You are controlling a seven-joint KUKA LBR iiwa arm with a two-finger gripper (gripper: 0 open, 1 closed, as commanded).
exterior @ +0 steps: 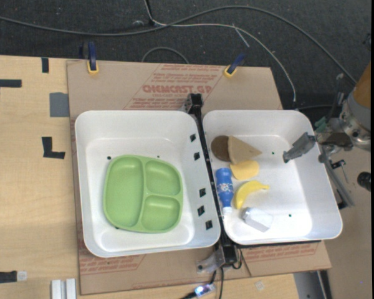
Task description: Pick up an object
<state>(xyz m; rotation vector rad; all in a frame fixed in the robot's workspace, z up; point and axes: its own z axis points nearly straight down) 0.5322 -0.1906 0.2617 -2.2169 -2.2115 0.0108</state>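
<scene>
The right bin (311, 226) holds several small objects along its left side: a brown and tan piece (232, 147), a yellow block (245, 169), a yellow banana (250, 192), a blue tube (224, 189) and a white-grey item (257, 219). My gripper (311, 152) hangs over the right bin's far right part, near its rim, well to the right of these objects. Its fingers stand open with nothing between them. A green divided plate (143, 194) lies in the left bin (87, 136).
Both bins rest on a cardboard sheet (174, 86) held by two clamps at its far edge. Cables (174, 22) run across the dark floor behind. A black divider (202, 167) separates the bins.
</scene>
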